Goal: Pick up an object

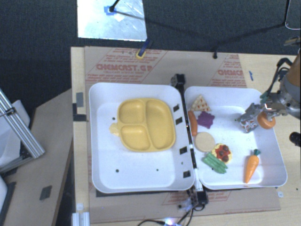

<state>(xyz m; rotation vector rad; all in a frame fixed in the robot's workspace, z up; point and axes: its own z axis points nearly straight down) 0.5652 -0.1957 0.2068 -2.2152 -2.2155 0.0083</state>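
Standing near-upright, carrot [251, 168] apparently points its tip down-left.

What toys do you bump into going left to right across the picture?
Yellow plate → purple toy → pea pod → carrot → orange ball next to the gripper.

Grey arm [290, 91], black cables, metallic silver gripper [248, 120].

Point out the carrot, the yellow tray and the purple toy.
carrot [251, 166]: camera view, middle of its orange body.
yellow tray [143, 125]: camera view, its central divider.
purple toy [205, 120]: camera view, its centre.
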